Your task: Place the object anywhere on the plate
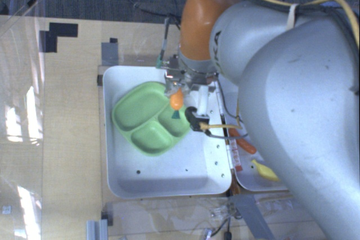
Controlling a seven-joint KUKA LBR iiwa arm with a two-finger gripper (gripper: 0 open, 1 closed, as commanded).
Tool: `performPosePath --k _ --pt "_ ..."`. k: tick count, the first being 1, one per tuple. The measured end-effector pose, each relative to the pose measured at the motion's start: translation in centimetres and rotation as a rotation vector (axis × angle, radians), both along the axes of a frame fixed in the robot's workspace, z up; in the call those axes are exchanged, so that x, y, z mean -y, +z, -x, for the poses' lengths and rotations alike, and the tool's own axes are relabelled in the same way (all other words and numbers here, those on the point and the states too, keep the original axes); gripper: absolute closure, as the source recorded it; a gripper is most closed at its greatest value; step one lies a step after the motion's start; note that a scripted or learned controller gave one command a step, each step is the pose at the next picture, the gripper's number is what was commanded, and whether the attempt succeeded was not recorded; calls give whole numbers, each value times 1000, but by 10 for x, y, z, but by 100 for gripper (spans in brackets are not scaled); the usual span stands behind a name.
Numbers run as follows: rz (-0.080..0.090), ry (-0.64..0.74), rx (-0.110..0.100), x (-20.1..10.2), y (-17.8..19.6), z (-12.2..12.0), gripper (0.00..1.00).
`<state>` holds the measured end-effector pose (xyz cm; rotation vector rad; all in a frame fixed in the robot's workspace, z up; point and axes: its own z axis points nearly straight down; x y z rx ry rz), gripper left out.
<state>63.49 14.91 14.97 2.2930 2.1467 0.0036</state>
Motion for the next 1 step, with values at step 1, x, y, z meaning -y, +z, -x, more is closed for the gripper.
performPosePath --k 1 --pt "0 0 1 0 0 0 0"
